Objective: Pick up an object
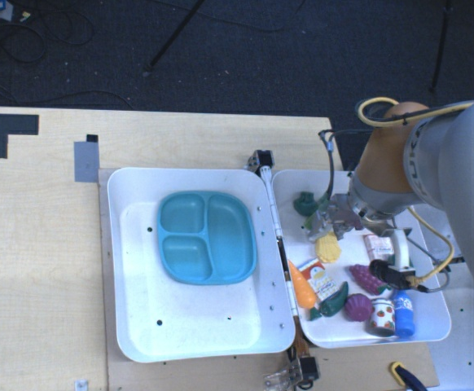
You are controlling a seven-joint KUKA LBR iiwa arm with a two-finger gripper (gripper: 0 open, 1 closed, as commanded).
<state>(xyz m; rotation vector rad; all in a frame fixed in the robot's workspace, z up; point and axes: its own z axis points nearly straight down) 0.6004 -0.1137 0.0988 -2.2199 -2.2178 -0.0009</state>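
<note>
My gripper [332, 225] hangs low over the upper left part of the right bin [432, 332]. A yellow lumpy toy [328, 249] lies directly below it, touching or nearly touching the tips. A dark green toy [305, 204] sits just to the gripper's upper left. Further down the bin lie an orange carrot [302, 288], a white packet [319, 275], a green vegetable [333, 300], two purple pieces [366, 279] [357, 307], a small can [381, 318] and a blue bottle [404, 314]. A pink-and-white packet [378, 245] lies to the gripper's right.
The left bin [139, 316] holds a blue divided plate [206, 237]. The ridge between the two bins [274, 226] runs close to the gripper's left. The arm's grey and orange wrist [400, 161] covers the right bin's upper right part.
</note>
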